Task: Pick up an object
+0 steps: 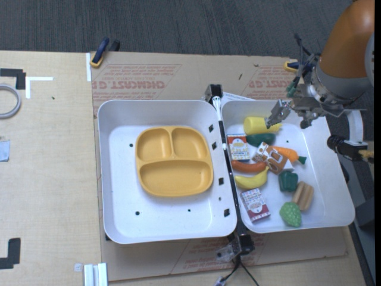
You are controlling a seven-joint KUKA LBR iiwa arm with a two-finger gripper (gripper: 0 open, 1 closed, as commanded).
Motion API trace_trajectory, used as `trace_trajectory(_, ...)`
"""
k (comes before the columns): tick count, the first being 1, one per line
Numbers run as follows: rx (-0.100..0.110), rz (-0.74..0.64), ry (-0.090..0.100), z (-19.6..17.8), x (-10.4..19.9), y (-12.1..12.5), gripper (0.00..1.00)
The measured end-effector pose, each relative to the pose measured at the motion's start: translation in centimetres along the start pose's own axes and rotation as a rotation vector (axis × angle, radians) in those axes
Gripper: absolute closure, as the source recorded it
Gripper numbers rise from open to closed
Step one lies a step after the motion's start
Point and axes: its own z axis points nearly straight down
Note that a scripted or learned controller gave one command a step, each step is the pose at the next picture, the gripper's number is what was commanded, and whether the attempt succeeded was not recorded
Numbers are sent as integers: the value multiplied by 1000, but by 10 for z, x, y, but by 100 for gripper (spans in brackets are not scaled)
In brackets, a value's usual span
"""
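Note:
The right bin [333,204] holds several toy foods. Among them are a yellow piece [256,124], a dark green piece [260,139], a red-and-white carton [239,148], a carrot [286,154], a banana [251,180], a green pepper [287,180], a tan bun [303,195], a second small carton [256,206] and a bumpy green piece [291,214]. My gripper [292,119] hovers over the bin's far part, just right of the yellow piece. It is open, with nothing between its fingers [275,114].
The left bin [119,207] holds a yellow divided plate [174,161]. Both bins rest on cardboard [137,79]. A blue-and-yellow clamp [100,51] sits at the cardboard's far left corner. The arm's orange band [351,34] fills the upper right.

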Motion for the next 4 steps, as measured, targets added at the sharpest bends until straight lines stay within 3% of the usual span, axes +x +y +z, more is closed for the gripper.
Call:
trace_trajectory(1,1,-326,1,95,-54,-10,0)
trace_trajectory(2,-22,-520,-19,141,-48,-31,0)
trace_trajectory(3,-19,-518,-12,131,-46,-31,100)
trace_trajectory(4,-4,-742,-2,49,36,-39,100)
